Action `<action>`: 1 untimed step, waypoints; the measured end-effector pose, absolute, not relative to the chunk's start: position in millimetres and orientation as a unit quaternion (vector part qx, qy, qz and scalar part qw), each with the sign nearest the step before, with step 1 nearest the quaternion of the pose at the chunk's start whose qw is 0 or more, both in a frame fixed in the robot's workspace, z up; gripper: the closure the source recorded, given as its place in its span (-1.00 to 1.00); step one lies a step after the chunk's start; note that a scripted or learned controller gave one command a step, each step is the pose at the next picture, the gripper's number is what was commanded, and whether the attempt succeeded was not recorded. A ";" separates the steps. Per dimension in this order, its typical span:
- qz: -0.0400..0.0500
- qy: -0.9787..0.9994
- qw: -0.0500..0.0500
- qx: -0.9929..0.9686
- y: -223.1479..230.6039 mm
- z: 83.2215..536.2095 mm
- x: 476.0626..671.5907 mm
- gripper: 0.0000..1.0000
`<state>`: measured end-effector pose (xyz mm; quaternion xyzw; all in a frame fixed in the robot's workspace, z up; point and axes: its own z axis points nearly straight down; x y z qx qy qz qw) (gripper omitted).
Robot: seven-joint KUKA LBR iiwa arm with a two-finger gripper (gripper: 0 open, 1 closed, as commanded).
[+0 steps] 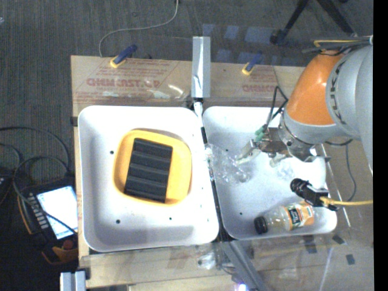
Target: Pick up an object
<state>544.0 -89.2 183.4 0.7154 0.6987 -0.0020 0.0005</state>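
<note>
Nearest us, a small bottle lies on its side against the front wall of the right bin, so we risk it rolling away or jamming against that wall if approached there. Farther in, our hand hovers beside a crumpled clear plastic object; whether it is released or clenched we cannot tell, and such slippery film could slide out. Farthest across, the yellow-and-black block in the left bin looks too broad to grip.
</note>
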 end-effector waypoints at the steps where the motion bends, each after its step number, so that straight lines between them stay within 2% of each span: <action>1: -0.002 0.752 0.001 0.659 -100.8 213.0 550.3 -1.00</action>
